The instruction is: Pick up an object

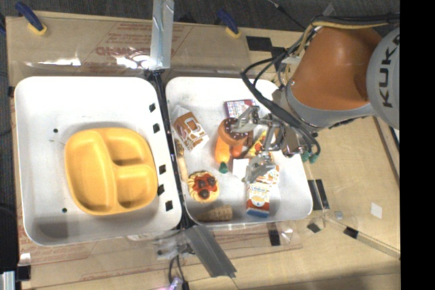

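My gripper (253, 143) hangs low over the middle of the right bin (293, 195), its metal fingers spread among the objects. One finger reaches toward an orange bottle-shaped toy (228, 140), another points down at a white and orange carton (262, 191). Nothing sits visibly between the fingers. Around them lie a purple packet (237, 107), a brown snack pack (189, 130), a small pizza toy (203, 186) and a brown bread-like piece (212, 214).
The left bin (34, 98) holds a yellow divided tray (110, 167). The arm's orange band (333, 68) and black cables overhang the right bin's far right corner. A grey taped strip (162, 30) stands between the bins at the back.
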